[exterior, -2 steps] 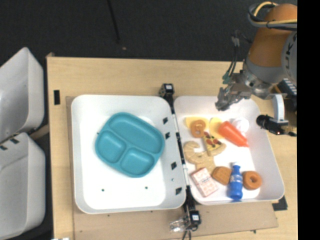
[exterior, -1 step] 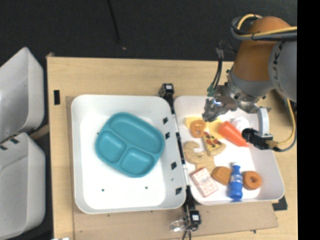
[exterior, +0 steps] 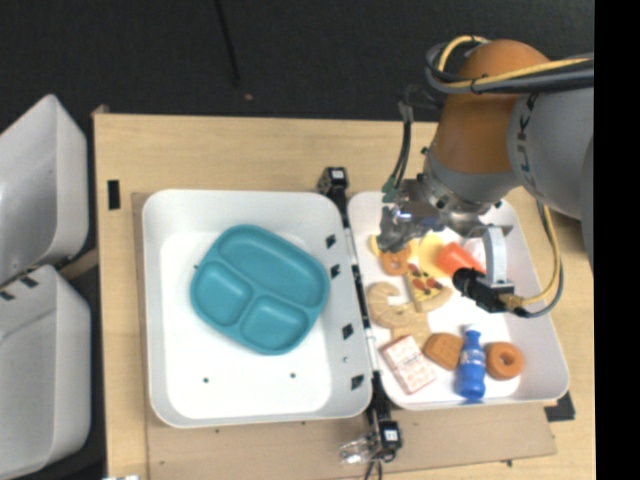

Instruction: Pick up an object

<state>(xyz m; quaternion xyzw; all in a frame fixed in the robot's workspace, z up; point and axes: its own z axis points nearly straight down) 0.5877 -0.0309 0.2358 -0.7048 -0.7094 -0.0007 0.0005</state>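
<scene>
I am in the descent-to-grasp step: my tool is low in the far left corner of the right bin, directly over a small orange-brown piece among the toy food. I cannot tell how the tool is set. My arm enters from the right, wrist pointing down; the next move calls for closing, then a straight lift.

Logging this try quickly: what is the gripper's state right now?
Gripper: low in the right bin over the toy food; state cannot be told.
</scene>
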